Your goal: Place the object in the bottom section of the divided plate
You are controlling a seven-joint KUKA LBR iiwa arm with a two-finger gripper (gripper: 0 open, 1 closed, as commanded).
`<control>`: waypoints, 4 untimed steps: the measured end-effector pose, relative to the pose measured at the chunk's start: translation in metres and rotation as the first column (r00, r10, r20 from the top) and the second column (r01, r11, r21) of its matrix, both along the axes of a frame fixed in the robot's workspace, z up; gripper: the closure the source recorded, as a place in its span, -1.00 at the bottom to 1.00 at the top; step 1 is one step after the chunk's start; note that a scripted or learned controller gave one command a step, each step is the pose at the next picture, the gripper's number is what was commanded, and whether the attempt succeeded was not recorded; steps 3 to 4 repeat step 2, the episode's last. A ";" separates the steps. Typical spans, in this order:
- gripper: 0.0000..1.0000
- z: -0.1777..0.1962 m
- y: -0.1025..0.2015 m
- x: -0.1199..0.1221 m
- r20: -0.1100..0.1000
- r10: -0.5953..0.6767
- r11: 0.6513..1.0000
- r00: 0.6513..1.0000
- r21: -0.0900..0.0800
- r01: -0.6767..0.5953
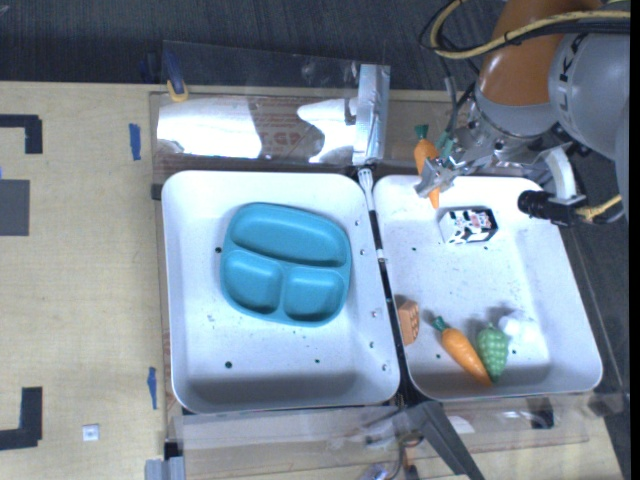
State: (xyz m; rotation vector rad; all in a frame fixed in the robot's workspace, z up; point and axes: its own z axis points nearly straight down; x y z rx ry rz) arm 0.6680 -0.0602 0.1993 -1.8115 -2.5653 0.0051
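- Camera view, left bin (190,268): shallow, white, holding a blue divided plate (285,261) near its centre; one wide section toward the far side, two smaller sections toward the near side, all bare.
- Camera view, right bin (560,298): shallow, white, set just beside the left one, rims touching along the middle.
- Near edge of right bin: orange toy carrot (462,348) lying at a slant, green end toward the far left; green knobbly toy (491,349) touching its right side; small white piece (514,326) just beyond the green toy; small brown-orange item (408,320) against the bin's left wall.
- Far part of right bin: small black-and-white object (469,225) lying flat on the floor.
- Arm: grey with orange band, reaching in from upper right over the far rim of the right bin.
- Gripper (437,175): at the far left corner of the right bin, an orange object (427,155) with a green tip right at its fingers; actual grasp and finger opening cannot be told.
- Relation: orange object well apart from the plate, across the shared rims, up and to the right of it.
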 end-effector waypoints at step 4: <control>-1.00 -0.001 0.095 -0.003 -0.001 -0.015 1.000 1.000 0.002 0.015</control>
